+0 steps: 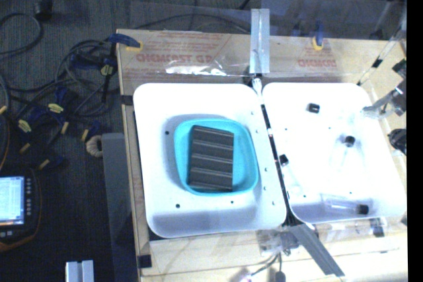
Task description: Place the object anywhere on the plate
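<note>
A dark grey ridged block [211, 157] lies flat on the cyan plate [246, 155] in the middle of the left white bin [152, 142]. It rests wholly inside the plate's rim, with its long side running away from me. At the right edge of the view, over the far right side of the right bin [330, 168], a grey piece of my gripper [382, 104] pokes in. It is far from the block and the plate, and nothing hangs from it.
The right bin holds small items: a black piece [313, 107] near the back, another [348, 140] in the middle, and a clear tube with a black cap [345, 207] at the front. Cables and clamps lie on the floor at the left.
</note>
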Available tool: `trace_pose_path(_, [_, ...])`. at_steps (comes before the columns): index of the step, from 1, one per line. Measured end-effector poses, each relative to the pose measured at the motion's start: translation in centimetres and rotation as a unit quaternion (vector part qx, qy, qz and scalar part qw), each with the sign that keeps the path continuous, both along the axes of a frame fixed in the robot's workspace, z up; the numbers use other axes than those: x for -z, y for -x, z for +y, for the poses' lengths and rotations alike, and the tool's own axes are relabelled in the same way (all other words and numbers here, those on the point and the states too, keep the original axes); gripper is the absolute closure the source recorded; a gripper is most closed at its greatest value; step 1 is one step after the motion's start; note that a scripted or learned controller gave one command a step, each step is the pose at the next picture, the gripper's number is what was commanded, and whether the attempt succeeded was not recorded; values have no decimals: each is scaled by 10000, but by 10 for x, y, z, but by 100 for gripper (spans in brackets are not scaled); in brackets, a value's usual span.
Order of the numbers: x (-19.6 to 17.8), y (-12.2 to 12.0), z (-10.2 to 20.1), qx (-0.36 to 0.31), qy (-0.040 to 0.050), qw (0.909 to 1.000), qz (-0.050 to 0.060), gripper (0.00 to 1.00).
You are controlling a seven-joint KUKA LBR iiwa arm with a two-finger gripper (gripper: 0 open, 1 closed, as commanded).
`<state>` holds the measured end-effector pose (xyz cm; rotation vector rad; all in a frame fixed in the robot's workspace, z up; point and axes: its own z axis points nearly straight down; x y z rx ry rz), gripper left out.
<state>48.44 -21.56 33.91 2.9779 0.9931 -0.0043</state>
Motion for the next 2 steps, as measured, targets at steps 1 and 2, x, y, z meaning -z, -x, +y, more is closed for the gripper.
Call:
trace_pose_path(1, [76,1,-3,172,-16,9998,13,0])
trace_pose_path(2, [70,1,-8,500,-15,9987,16,0])
